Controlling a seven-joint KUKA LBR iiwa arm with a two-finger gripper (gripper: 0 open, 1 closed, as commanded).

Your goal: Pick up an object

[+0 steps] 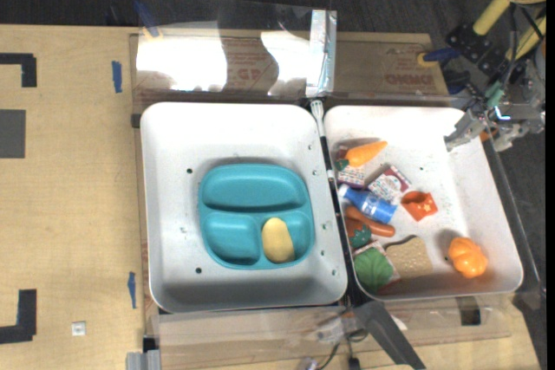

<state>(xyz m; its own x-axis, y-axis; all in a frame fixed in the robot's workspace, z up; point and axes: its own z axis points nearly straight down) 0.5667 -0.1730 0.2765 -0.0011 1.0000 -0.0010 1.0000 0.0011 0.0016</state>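
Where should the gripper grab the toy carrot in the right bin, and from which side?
Grip the toy carrot across its thick orange middle, coming straight down from above. It lies flat, tapering toward the right, with open bin floor behind it; packets crowd its near side, so the fingers probably fit best across its width.

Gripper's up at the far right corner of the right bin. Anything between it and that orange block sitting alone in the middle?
Nothing visible does. The gripper hangs over the right bin's far right corner, and bare white floor lies between it and the orange block. The packets and the carrot lie to the block's left, off that line.
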